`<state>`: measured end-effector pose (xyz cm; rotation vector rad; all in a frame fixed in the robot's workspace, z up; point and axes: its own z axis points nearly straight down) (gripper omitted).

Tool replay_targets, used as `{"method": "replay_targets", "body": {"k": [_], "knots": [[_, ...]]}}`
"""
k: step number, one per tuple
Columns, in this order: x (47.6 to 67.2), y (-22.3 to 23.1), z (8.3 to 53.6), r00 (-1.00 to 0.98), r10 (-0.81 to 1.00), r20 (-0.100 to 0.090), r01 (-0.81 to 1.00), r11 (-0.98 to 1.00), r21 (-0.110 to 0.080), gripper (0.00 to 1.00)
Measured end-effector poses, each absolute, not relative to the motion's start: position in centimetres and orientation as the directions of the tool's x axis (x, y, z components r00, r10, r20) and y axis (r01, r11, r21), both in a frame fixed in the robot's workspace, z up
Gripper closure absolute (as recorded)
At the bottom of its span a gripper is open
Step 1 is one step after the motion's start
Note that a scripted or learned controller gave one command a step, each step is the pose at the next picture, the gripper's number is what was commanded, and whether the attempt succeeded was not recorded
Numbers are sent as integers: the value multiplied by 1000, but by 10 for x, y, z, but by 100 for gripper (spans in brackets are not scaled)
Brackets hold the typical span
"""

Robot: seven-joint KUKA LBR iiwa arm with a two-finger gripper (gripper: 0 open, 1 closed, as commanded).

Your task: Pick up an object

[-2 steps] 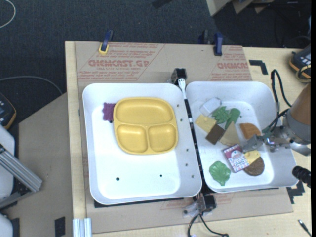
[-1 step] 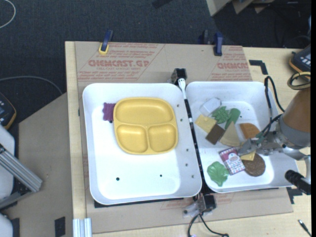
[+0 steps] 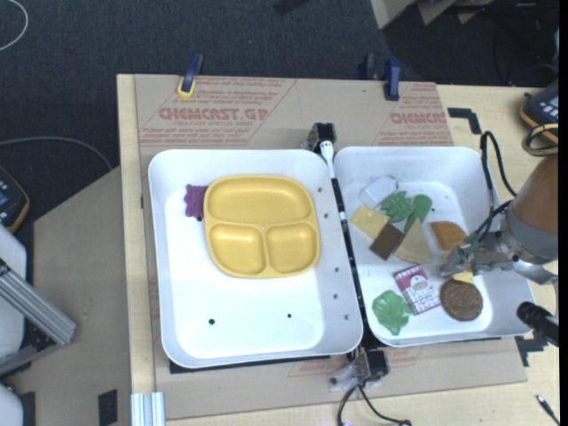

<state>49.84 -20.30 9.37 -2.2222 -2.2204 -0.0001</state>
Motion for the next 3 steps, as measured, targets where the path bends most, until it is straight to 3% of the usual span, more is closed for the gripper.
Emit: {"method": "replay_targets", "body": {"k": [3], "knots": [[489, -207, 221, -1, 1000, -1, 1000, 1, 1, 100]]}}
